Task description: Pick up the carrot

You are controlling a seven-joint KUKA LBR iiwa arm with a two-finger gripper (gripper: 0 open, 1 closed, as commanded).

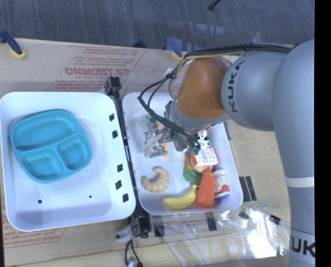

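Observation:
The carrot (205, 191) is an orange toy with a green leafy top (191, 174). It lies in the right bin (133, 149) near the front right corner, pointing toward the front edge. My gripper (157, 141) hangs low over the middle of the same bin, to the left of the carrot and farther back, apart from it. The grey arm with its orange band (201, 90) covers the bin's back right part.
A yellow banana (180, 201) lies against the carrot's tip and a croissant (156, 179) sits just in front of the gripper. A small printed box (204, 158) and a red-and-white item (221, 183) crowd the carrot. The left bin (9, 204) holds a blue divided plate (49, 144).

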